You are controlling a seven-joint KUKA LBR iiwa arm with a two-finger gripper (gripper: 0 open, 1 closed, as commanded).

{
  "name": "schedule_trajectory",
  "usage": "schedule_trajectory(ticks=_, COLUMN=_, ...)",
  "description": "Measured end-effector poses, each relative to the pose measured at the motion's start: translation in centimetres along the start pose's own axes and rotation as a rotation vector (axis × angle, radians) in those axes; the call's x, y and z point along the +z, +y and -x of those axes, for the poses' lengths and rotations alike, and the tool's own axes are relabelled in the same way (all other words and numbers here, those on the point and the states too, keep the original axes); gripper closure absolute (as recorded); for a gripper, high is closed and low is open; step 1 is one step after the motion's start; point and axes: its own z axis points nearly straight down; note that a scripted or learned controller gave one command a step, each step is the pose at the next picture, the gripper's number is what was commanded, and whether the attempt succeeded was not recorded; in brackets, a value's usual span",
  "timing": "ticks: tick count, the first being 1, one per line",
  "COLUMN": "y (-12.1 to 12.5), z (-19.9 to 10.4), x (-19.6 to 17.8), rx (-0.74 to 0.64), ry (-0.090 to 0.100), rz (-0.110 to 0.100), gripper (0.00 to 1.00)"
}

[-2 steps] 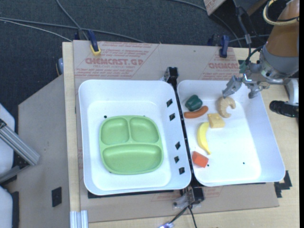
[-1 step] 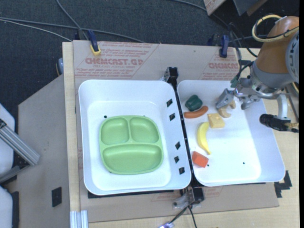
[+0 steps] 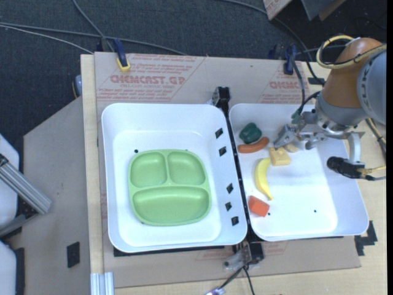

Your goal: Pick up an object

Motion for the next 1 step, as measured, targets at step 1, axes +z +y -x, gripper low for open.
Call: schedule_trajectory(ticks=1, y=0.21, z=0.02, x=-1.52, rx=-0.001, ry=-0.002, rz=0.007, gripper=1.0)
